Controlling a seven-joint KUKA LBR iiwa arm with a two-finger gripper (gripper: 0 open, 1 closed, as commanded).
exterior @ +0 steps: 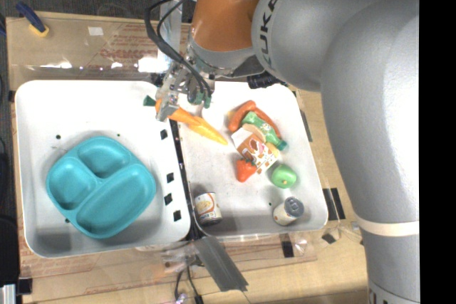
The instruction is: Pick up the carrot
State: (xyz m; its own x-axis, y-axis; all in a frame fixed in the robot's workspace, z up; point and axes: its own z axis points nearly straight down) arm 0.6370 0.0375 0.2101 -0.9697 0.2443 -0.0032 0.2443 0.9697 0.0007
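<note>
A: What is seen from above, starting with the largest thing?

B: A large grey arm (342,46) with an orange band is seen reaching in from the right, across two shallow white bins set side by side. In the left bin (35,110) a teal divided plate (100,185) is laid. In the right bin (299,117) a cluster of small items is gathered: a small carton (255,149), a green apple (283,176), a small can (206,207) and a round jar (289,210).

A: Where is the carrot, and how does it look?

B: The carrot (198,124) is found at the upper left of the right bin, just beside the divider between the bins. It is orange, long and tapered, laid at a slant with its narrow tip toward the carton and its thick end under the gripper.

A: What is the gripper doing?

B: The gripper (171,100) is placed at the carrot's thick end. Whether its fingers are spread or closed cannot be told, and a hold on the carrot is not shown.

A: How far along is the task judged to be?

B: The approach is judged done; a firm grasp and the lift are judged left to be made, since the carrot appears to lie on the bin floor
</note>
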